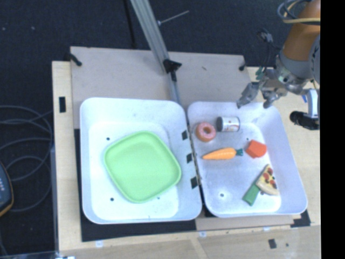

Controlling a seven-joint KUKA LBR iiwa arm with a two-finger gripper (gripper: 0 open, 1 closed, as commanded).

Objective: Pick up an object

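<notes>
— Fingers [243,97] of the gripper [255,100] look spread apart, nothing between them; they hang over the far edge of the right bin [288,144]. What about the rest, biggest things first?

— Bench [62,144] underneath everything, then the grey arm [299,50] with its orange band coming in from the right. Two white bins sit side by side, touching along the middle. The left bin [91,117] has a green plate [142,166] lying flat in it, a bit towards the near side.

— And the right bin?

— That one holds the small stuff. A carrot [220,154] lies on its side near the middle, leaf end pointing right. Near the front right there's a pizza slice [267,180], and just beside it, to its left, a green block [250,195]. An orange-red block [257,149] sits just right of the carrot's leaf end. A pink doughnut [205,131] lies towards the far left, with a small can [229,124] on its side just beside it.

— Is the gripper touching any of them?

— No. The can is the nearest, and the gripper is apart from it, up and to the right.
</notes>
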